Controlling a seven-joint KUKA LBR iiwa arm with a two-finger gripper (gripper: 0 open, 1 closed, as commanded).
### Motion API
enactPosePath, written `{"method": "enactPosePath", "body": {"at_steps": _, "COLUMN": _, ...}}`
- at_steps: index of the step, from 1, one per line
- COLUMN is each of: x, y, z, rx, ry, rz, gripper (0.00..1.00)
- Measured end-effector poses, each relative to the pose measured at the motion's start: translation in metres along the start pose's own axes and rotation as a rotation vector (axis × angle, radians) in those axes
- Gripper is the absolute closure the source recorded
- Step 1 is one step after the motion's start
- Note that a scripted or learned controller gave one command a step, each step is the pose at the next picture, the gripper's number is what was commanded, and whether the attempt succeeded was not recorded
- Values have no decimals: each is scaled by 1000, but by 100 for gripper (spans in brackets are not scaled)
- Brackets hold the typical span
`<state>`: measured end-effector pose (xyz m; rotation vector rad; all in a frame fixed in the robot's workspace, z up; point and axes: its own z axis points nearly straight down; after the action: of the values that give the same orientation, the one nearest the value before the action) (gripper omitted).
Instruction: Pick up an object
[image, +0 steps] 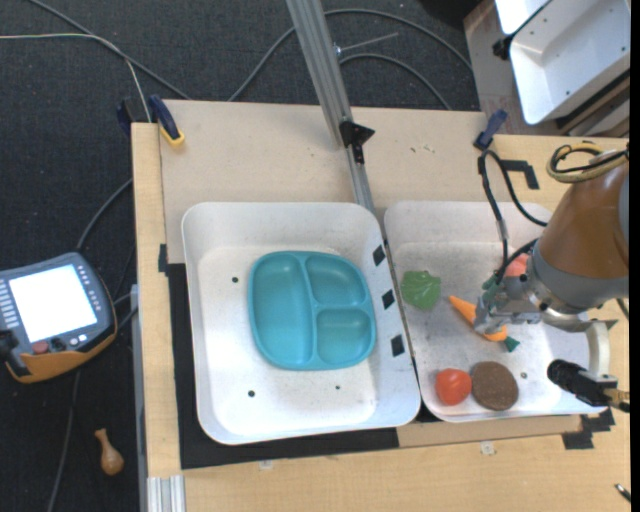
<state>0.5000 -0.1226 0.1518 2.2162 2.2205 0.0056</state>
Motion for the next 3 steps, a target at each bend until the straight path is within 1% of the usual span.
{"method": "enactPosePath", "body": {"at_steps": 1, "x": 3, "y": -1, "z": -44, "rx": 0, "ry": 0, "rz": 0, "gripper": 100}}
{"method": "enactPosePath", "body": {"at_steps": 2, "x": 3, "y": 1, "z": -98, "rx": -2, "ry": -1, "rz": 0, "gripper": 100}}
{"method": "enactPosePath", "body": {"at_steps": 3, "x": 48, "y": 18, "z": -85, "rx": 5, "ry": 2, "rz": -2, "gripper": 100}}
